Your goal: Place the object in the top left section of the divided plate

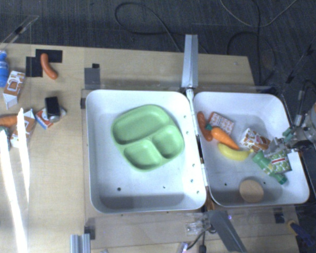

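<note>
A green divided plate lies in the left white bin, tilted, with one large section toward the upper left and two smaller ones below and to the right; nothing rests in it. In the right bin are an orange carrot, a yellow banana, a reddish sausage, a red-and-white snack packet, a small colourful carton, a green-and-white packet and a tan round disc. My gripper hangs low at that bin's right side, just above the green-and-white packet.
A metal divider post stands between the bins at the back. On the bench left of the bins lie a blue bottle, a sausage, small cartons and a carrot. Cables run across the dark floor behind.
</note>
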You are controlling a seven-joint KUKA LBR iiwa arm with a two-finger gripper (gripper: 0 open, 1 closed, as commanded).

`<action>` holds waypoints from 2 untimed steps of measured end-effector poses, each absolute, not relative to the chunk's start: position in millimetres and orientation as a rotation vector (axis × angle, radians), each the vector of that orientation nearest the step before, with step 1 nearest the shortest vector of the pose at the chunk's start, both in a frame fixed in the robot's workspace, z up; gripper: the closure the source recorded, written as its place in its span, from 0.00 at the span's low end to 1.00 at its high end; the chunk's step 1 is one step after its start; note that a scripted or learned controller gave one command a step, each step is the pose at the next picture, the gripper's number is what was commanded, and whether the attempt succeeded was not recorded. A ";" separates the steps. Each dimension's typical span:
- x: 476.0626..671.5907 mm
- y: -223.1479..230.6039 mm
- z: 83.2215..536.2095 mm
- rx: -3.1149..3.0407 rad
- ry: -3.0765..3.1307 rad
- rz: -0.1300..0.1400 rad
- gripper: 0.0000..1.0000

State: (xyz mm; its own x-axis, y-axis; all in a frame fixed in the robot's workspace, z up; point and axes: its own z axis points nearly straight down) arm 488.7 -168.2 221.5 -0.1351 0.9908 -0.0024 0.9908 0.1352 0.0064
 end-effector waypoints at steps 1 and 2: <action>496.1 -108.3 208.2 2.069 2.359 0.004 1.00; 520.7 -40.2 206.4 1.997 2.421 0.005 1.00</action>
